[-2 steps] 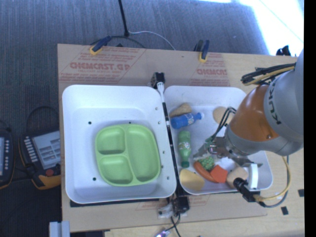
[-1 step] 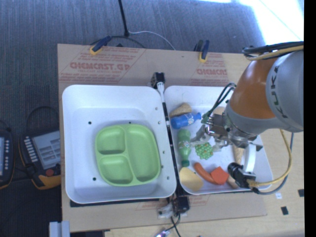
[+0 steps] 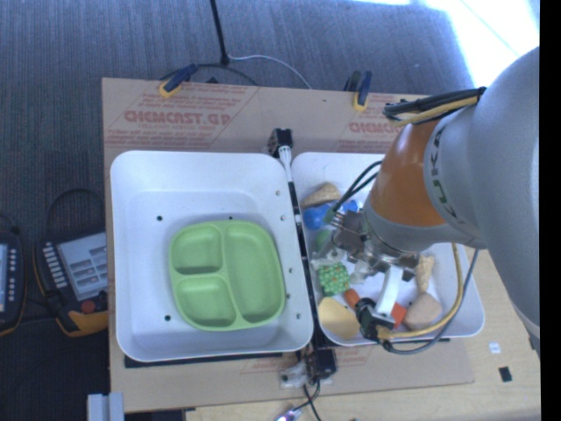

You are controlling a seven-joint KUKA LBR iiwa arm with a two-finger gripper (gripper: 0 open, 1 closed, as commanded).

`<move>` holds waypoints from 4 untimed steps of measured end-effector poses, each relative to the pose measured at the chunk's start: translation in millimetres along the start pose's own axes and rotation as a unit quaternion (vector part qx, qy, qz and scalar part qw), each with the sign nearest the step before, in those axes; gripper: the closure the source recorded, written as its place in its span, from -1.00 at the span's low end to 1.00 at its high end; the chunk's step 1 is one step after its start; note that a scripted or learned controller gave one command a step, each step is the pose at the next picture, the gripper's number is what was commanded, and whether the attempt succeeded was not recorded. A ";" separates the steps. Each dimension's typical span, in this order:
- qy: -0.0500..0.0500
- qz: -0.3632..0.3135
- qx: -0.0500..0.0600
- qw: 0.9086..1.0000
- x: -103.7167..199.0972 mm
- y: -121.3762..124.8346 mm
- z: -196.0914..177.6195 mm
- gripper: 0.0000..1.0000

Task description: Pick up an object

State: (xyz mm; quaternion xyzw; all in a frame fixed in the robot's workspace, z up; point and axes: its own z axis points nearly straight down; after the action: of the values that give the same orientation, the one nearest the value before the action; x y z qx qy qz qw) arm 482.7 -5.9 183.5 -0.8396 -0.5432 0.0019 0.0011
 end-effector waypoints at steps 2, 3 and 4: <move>0.000 -0.014 -0.002 1.000 51.5 111.4 -1.1 -1.00; 0.000 0.021 -0.001 1.000 -1.2 72.2 -0.6 -1.00; 0.000 -0.001 0.000 1.000 -33.6 16.1 -0.2 -1.00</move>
State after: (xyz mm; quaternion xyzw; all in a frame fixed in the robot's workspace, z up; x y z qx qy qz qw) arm 483.6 -43.2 183.6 -0.8388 -0.5444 0.0018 0.0010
